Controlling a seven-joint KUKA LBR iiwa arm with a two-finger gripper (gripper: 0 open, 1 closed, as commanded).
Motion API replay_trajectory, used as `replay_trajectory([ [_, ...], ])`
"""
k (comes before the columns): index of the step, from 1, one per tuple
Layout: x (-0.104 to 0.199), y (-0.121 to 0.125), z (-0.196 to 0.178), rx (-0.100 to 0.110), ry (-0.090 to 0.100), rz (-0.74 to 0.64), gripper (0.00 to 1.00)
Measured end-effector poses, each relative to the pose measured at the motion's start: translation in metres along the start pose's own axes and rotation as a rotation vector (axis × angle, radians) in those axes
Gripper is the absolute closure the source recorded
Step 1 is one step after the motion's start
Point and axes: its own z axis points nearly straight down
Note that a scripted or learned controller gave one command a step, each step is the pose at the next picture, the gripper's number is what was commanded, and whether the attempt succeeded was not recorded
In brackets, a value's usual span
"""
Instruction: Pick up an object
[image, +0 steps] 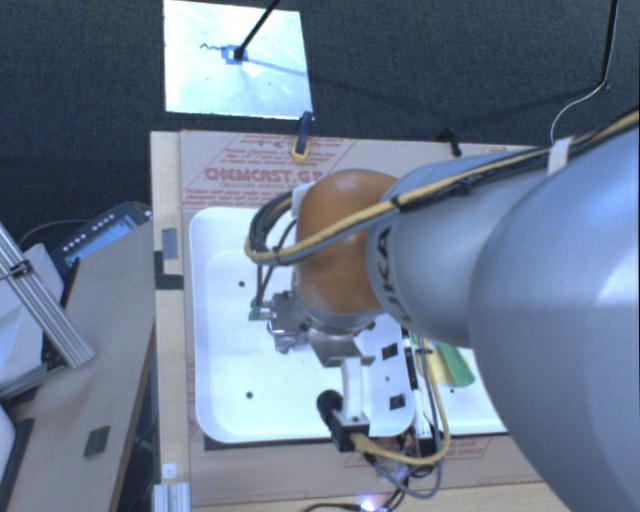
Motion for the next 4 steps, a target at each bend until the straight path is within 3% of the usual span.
replay_trajectory([
  [1,-0.024,0.004,-0.099,-0.010,0.002,0.001,1.00],
  [2,0.013,0.045,-0.203,-0.013,0.004,-0.006,1.00],
  [3,0.025,0.018,-0.084,0.014,-0.006,-0.002,1.00],
  [4,0.033,0.000,-0.030,0.009,-0.004,-0.002,1.00],
])
